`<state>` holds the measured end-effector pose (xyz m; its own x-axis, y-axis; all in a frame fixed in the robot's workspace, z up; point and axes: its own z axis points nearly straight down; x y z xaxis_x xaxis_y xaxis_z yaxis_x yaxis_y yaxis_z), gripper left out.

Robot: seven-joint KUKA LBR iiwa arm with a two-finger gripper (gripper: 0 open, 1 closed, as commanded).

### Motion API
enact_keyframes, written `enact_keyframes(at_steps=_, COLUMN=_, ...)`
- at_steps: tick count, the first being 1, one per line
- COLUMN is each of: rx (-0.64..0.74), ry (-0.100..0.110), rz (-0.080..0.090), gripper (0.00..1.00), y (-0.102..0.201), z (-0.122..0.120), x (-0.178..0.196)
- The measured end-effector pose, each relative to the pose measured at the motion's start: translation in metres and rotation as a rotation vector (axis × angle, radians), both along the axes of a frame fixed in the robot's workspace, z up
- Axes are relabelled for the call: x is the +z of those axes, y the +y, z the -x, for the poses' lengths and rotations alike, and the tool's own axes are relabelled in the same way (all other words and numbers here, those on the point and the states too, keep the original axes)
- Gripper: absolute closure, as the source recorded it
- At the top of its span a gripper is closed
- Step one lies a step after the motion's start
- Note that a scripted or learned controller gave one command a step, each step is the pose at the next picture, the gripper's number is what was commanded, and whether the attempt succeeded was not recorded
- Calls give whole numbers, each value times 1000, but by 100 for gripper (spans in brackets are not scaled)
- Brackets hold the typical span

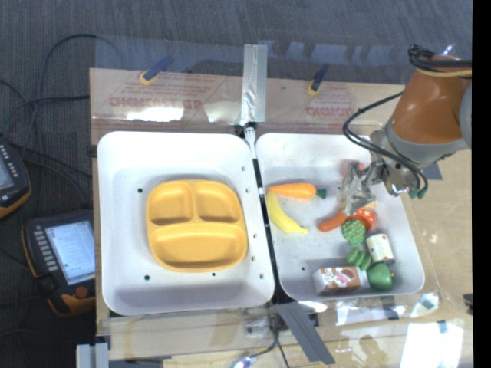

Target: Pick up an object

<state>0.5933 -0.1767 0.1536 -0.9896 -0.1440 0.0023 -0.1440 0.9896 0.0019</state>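
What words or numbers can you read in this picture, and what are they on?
No text here can be read for sure.
Red printing on the clear sheet behind the bins: too blurred to read.
Label on the small bottle in the right bin: too small to read.
Label on the little jar: too small to read.
Screen of the handheld controller at the left: too small to read.

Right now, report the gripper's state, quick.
Two-finger gripper: cannot be told; it hangs over the right shallow white bin, above the small orange-red chilli.
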Motion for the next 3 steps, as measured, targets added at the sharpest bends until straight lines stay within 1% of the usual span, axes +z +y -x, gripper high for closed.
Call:
enact_keyframes(at_steps=1, rx=0, ry=0, rz=0, gripper=0, y=0, z=0, x=0)
enact_keyframes(at_steps=2, rx=-6, ry=-16, rz=2, gripper=0, y=10, z=34, x=-64)
enact_keyframes(at_steps=3, rx=-167, ry=-24, rz=6, gripper=0, y=19, z=49, x=-63)
